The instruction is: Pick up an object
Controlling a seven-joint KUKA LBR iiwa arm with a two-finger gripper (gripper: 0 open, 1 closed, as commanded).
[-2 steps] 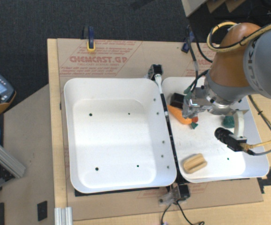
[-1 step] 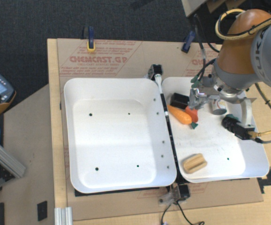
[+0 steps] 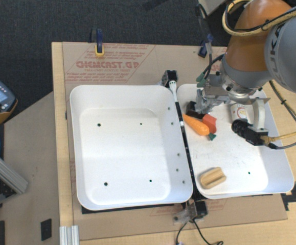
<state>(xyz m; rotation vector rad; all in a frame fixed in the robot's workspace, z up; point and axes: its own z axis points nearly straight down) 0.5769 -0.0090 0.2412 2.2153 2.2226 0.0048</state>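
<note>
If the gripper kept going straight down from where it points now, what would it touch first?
Probably the small cluster under the gripper: the red object and the orange carrot in the right bin. Depth is unclear from this slanted view, so which comes first is uncertain.

Your arm [image 3: 270, 40] reaches in from the right, orange band uppermost. Wrist points steeply down. Gripper [image 3: 203, 105] hangs low, fingers obscured.
</note>
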